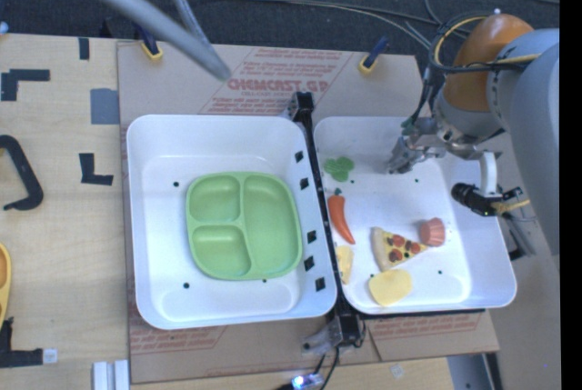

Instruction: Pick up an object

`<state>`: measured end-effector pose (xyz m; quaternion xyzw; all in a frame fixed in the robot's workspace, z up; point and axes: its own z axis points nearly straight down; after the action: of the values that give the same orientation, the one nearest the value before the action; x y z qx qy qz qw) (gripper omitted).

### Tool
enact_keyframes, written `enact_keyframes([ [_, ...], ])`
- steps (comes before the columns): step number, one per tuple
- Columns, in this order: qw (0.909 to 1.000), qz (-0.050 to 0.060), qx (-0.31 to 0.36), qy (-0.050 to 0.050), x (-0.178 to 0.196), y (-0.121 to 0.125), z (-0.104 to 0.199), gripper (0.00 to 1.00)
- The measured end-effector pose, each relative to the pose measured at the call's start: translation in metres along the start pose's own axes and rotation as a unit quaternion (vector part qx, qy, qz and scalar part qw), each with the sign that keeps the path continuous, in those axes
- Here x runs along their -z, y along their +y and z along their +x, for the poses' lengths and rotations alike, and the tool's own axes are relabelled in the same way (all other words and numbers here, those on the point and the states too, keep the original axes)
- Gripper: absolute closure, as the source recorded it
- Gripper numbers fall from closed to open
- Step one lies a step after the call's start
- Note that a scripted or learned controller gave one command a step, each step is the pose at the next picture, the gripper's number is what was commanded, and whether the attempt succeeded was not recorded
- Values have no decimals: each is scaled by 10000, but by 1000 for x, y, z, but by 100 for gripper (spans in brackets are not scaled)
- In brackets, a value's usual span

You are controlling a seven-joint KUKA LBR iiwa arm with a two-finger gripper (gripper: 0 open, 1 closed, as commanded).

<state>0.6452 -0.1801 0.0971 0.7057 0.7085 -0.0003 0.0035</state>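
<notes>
The right bin (473, 281) holds several toy foods: a green leafy piece (339, 168), an orange carrot (339, 218), a pizza slice (395, 247), a pink sausage piece (433, 232), a yellow round piece (390, 287) and a small yellow wedge (345, 263) by the divider. My gripper (400, 159) hangs low over the bin's far part, right of the green piece and above the pizza slice. Nothing is seen held in it.
In the left bin (145, 225) lies a green divided plate (244, 225). A black clip rail (314, 197) runs between the bins. The arm's orange band (482, 61) and a black fitting (482, 197) overhang the right bin's far right side.
</notes>
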Motion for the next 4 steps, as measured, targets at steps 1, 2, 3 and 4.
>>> enact_keyframes([
  [1,10000,8,-9,28,61,0,7,100],
  [2,10000,2,-15,23,117,-6,1,100],
  [3,10000,20,-11,30,131,-5,1,100],
  [4,10000,39,0,28,123,-22,57,100],
])
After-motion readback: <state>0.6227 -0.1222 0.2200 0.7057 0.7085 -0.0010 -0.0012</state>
